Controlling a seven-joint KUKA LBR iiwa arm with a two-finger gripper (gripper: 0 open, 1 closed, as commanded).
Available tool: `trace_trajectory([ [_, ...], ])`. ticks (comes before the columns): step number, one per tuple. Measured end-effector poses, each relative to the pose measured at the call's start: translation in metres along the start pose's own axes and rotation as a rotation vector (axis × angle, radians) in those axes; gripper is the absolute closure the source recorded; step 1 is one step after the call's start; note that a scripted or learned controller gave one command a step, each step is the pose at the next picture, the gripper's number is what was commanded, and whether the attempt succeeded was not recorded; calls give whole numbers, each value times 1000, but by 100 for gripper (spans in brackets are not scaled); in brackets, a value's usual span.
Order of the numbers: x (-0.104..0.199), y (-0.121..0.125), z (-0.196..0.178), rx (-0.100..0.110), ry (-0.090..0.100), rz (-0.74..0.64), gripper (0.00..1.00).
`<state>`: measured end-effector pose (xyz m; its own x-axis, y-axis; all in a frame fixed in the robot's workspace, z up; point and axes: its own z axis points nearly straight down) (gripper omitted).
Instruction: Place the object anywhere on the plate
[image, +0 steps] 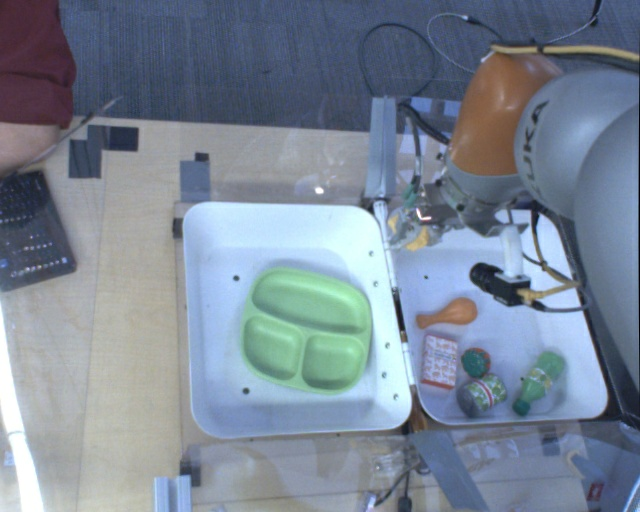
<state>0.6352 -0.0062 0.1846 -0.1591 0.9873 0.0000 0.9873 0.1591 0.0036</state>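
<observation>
Light wood desk (120, 330), grey carpet beyond its far edge. Black keyboard (30, 235) and a dark red sleeve (35, 60) well left of the gripper. Two shallow white plastic bins side by side.

Gripper (418, 222) sits low at the far-left corner of the right bin (590, 390), right against the divider; cannot tell its state, wrist and cabling block it. Something yellow shows at its tip, unclear what.

Green three-compartment plastic plate (305, 328) lies in the left bin (215, 400), near-left of the gripper, nothing on it.

Nearer than the gripper, in the right bin: orange drumstick-shaped toy (449, 314), long axis roughly left-right, thin end left; red-white flat packet (440, 361); small round tin (482, 393); green plastic bottle (538, 381), cap pointing near-left.
</observation>
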Motion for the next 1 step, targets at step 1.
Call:
trace_trajectory([
  [1,65,-63,1,2,1,-237,100],
])
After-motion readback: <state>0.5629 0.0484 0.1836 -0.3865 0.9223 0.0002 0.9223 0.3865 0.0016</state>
